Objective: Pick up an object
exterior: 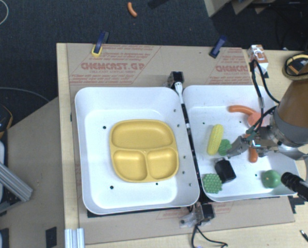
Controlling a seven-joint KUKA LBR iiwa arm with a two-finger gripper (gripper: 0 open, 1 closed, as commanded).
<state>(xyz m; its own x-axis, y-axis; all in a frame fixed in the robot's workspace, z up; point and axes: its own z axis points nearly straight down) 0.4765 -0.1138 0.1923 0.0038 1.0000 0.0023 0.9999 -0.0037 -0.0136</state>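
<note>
Several toys crowd my gripper [242, 144]; I can't tell its state, and the corn [214, 139] and broccoli [224, 147] could foul the pick.

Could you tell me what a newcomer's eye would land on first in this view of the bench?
Probably the yellow divided tray, alone in the middle of the left bin. Next, the clutter in the right bin: a corn cob, an orange sausage and a black block. The gripper reaches in there from the right, beside the corn.
</note>
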